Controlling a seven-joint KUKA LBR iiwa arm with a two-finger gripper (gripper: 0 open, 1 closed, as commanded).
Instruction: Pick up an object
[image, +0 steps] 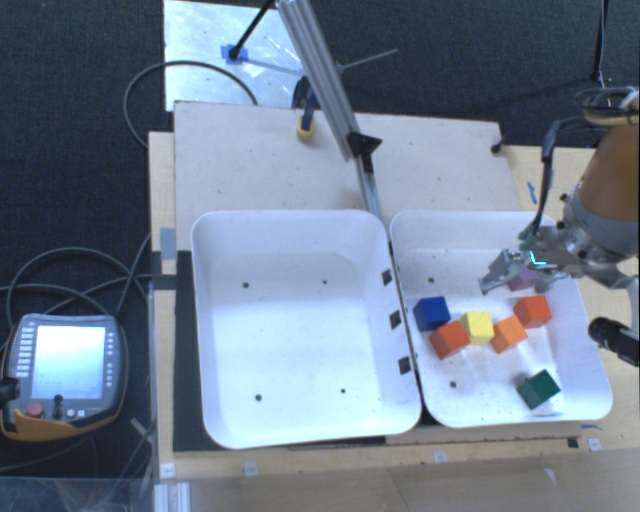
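Note:
The right bin (470, 400) holds several small blocks. A blue block (432, 312), an orange block (450, 338), a yellow block (479, 326) and a second orange block (509, 333) cluster in the middle. A red-orange block (533, 310) lies to their right, and a green block (539, 388) sits alone near the front right corner. My gripper (503, 272) hangs over the back right part of this bin, just above the cluster. A small purple block (521, 281) shows right beside it, partly hidden by the gripper body.
The left bin (215, 300) stands beside the right one. A slanted metal pole (325, 75) crosses the board behind the bins. A teach pendant (62, 375) lies on the floor at far left. Cables hang by the arm at the right.

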